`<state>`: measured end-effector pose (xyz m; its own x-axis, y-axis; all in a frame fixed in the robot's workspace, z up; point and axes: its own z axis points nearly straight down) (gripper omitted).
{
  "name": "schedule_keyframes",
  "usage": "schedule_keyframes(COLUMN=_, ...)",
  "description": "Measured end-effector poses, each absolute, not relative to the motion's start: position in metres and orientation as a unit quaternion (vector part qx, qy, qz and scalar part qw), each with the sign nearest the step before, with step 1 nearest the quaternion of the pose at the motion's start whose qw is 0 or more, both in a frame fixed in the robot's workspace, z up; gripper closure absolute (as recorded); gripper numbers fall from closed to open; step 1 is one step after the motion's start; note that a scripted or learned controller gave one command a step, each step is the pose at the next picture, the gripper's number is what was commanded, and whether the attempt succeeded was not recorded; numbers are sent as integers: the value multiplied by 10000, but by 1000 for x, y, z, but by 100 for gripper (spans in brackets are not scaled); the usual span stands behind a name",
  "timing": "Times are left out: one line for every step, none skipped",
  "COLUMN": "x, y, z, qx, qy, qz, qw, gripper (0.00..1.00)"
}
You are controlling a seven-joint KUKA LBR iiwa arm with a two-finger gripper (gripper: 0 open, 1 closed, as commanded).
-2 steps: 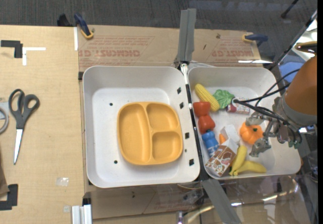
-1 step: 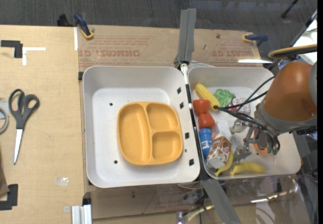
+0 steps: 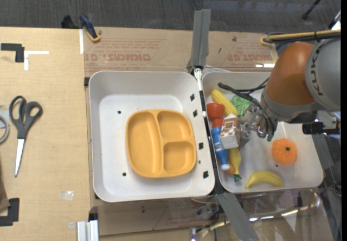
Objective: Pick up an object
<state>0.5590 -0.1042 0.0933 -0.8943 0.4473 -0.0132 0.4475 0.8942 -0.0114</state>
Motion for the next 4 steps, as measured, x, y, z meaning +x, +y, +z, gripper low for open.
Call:
schedule_keyframes(x=635, y=-131, z=94, qx=2430, qy=9700, qz=-4, qw=31, gripper=0)
schedule_keyframes(x=638, y=-105, z=93, qx=2989, qy=9543, qz=-82, qw=-15, gripper=0)
schedule_keyframes(x=626, y=-106, z=93, qx=3928, qy=9196, qz=-44, qw=16, gripper=0)
schedule_keyframes(x=612, y=-103, z=92, qx=5315, qy=8470, qz=-26, qw=9, gripper=0)
